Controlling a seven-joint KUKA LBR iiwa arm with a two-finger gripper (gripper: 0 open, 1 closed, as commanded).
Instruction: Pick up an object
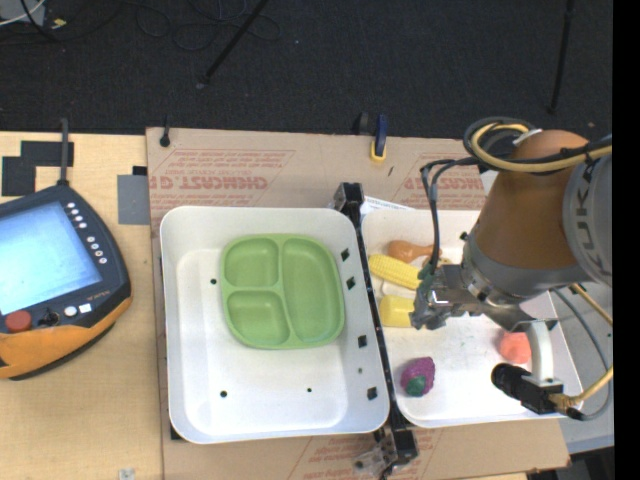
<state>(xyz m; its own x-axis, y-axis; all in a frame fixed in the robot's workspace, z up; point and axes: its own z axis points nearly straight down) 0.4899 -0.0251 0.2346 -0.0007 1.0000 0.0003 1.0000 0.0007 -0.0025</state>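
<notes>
Gripper (pixel 432 304) position: over the left part of the right bin (pixel 470 413), near that bin's left wall. Neither its opening nor whether it holds anything can be told from this view.

Long yellow piece (pixel 393 269) lies just left of the gripper. Its long axis runs left to right with a slight downward slant toward the right, and its right end reaches the gripper body. Yellow block (pixel 395 314) lies below it by the same wall, just beside the gripper. Orange-brown piece (pixel 408 251) lies above the long yellow piece, close to it.

Purple piece (pixel 418 376) with a green end sits apart from these, near the bin's front edge, with bare floor on its right. Pink-orange piece (pixel 514 346) lies at the right, beside the arm.

Left bin (pixel 200 388) holds 1 green plate (pixel 283 292) with 3 compartments. Bare floor runs along the bin's front and left sides.
</notes>
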